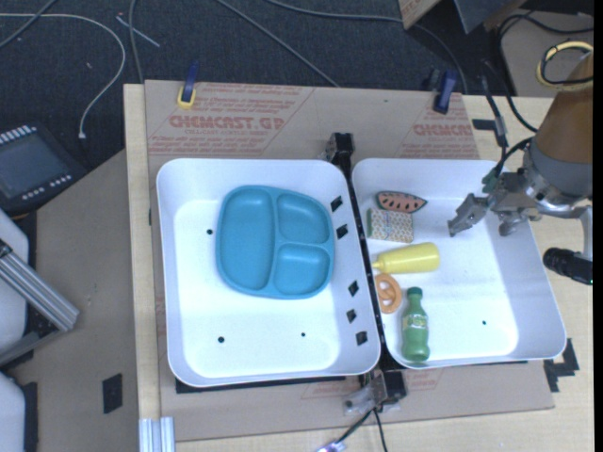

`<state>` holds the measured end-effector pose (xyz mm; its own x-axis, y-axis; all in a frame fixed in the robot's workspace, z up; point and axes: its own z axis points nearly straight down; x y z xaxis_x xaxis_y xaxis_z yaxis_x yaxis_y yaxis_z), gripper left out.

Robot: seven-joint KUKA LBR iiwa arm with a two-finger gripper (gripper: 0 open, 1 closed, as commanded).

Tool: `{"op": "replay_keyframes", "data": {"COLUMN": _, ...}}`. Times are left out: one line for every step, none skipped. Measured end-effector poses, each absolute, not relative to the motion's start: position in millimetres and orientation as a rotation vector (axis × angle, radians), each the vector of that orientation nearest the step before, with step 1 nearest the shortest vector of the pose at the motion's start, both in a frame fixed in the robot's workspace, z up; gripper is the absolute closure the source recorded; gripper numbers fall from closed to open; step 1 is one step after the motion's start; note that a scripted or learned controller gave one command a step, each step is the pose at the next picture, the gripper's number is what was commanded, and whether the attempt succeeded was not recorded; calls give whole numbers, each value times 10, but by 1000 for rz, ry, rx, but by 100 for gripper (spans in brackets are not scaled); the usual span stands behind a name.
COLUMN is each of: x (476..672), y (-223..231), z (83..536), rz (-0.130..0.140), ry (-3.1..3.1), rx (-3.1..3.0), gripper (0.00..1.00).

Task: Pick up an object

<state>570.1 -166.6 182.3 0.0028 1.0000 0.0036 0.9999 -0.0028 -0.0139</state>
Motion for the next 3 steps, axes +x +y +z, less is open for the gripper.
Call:
{"op": "replay_keyframes", "data": {"x": 5733, "y": -1664, "z": 1890, "rz": 0, "ry": -2221, "rx": -2220, "gripper": 0}}
{"op": "replay_keyframes", "data": {"x": 5723, "y": -1593, "z": 1447, "rz": 3, "ry": -2218, "rx": -2217, "gripper": 0}}
{"op": "replay_keyframes", "data": {"x": 5803, "y": -1548, "z": 965, "rz": 3, "ry": -2219, "rx": -2216, "gripper": 0}}
